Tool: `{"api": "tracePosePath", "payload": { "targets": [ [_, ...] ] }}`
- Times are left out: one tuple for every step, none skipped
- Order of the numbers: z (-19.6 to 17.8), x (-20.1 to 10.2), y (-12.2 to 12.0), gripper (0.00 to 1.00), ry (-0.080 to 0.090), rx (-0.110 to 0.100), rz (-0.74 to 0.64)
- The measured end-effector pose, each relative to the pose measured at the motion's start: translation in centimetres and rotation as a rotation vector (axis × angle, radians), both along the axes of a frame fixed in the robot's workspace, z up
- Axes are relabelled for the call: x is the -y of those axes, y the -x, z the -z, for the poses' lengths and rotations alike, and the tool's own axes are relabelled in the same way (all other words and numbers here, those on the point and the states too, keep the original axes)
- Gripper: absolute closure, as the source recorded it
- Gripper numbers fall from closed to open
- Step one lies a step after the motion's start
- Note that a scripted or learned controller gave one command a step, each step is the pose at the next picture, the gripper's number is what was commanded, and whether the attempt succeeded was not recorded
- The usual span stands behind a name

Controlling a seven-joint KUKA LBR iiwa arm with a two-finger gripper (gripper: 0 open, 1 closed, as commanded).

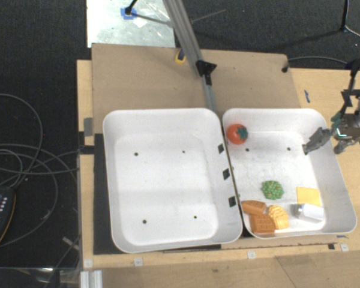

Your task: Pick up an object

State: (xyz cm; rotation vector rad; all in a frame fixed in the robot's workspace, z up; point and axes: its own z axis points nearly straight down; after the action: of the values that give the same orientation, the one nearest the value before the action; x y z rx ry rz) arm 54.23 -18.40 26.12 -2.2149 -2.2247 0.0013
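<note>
- While the arm pokes in from the right edge, its claw (pixel 327 140) hangs over the right rim of the right bin (pixel 333 179); fingers look spread a bit, nothing between them as far as I can see.
- Red tomato-ish ball (pixel 236 133) sits in that bin's far left corner, well away from the claw.
- Green bumpy thing (pixel 272 189) is mid-bin, with a yellow block (pixel 308 195) to its right.
- Near front rim: orange-brown piece (pixel 258 215) touching a yellow corn-looking piece (pixel 279 216), plus a small white and grey item (pixel 307 212) just beside them.
- Left bin (pixel 126 131) sits right alongside on the desk (pixel 246 77).
</note>
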Motion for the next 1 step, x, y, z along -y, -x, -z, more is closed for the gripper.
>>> {"api": "tracePosePath", "payload": {
  "targets": [
    [-0.2,-0.01,-0.07,0.0,0.001,0.004,0.001]
  ]
}}
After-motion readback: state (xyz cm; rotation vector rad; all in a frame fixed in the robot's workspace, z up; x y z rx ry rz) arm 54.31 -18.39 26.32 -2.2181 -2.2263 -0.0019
